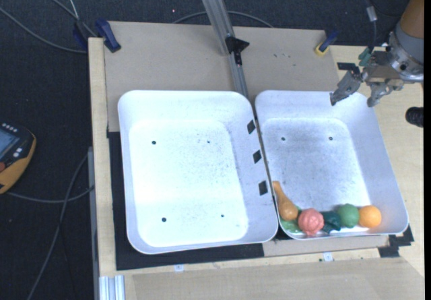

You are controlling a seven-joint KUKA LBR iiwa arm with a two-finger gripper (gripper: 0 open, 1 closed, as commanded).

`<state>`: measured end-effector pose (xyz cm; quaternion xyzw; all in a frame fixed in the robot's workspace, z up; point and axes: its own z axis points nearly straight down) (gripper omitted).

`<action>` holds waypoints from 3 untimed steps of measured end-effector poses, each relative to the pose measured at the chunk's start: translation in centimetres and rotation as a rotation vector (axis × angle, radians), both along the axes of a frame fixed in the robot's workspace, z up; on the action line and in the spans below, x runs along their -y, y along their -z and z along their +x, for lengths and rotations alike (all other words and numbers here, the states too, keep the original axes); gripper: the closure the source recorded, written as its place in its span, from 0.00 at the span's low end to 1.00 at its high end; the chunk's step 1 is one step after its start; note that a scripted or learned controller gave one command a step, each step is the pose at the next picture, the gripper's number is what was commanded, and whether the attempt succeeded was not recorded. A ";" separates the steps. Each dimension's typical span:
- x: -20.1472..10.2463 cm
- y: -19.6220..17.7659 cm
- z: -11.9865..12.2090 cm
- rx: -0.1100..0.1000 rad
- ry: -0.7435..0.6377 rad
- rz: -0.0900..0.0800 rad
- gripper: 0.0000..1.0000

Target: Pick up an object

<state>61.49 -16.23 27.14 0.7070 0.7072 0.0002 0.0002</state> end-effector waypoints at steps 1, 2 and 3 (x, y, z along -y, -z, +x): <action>-0.2 1.6 3.7 -0.002 -0.001 0.000 0.00; 0.6 0.8 -5.3 0.001 0.002 -0.001 0.00; 3.6 8.6 0.6 -0.007 0.001 0.001 0.00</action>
